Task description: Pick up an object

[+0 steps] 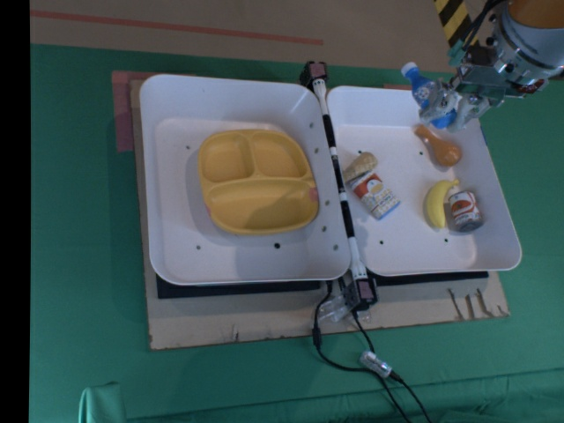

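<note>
My gripper (460, 111) hangs over the far right corner of the right bin (414, 258). It is shut on a small clear bottle with a blue cap (426, 92), which tilts up to the left, its cap over the bin's far rim. Just below the gripper an orange drumstick-shaped toy (439, 146) lies on the bin floor. Further forward sit a yellow banana (435, 204) and a red-labelled can (463, 210) side by side. Near the bin's left wall are a tan bread piece (359, 165) and a red-and-white packet (378, 195).
The left bin (167, 236) holds a yellow divided plate (257, 181). A black-and-white bar (339, 188) runs between the two bins. Cables (352, 351) trail off the cardboard at the front. Green cloth surrounds the bench.
</note>
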You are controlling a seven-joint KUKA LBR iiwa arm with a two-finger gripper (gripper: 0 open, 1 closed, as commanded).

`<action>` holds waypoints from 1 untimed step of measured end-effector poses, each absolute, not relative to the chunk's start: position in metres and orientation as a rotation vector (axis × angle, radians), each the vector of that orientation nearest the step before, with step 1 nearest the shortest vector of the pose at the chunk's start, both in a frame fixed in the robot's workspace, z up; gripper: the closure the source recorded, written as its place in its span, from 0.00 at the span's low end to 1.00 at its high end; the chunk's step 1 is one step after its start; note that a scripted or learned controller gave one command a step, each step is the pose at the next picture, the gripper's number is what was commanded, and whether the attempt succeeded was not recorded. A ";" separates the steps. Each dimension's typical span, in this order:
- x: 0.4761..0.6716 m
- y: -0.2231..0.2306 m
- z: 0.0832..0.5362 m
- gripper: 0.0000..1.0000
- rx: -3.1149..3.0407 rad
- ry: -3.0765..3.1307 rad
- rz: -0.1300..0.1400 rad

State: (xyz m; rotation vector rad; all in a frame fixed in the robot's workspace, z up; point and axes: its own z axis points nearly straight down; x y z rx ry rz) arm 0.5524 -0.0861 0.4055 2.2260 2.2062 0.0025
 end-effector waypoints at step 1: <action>0.546 -0.094 0.398 1.00 2.225 2.205 0.003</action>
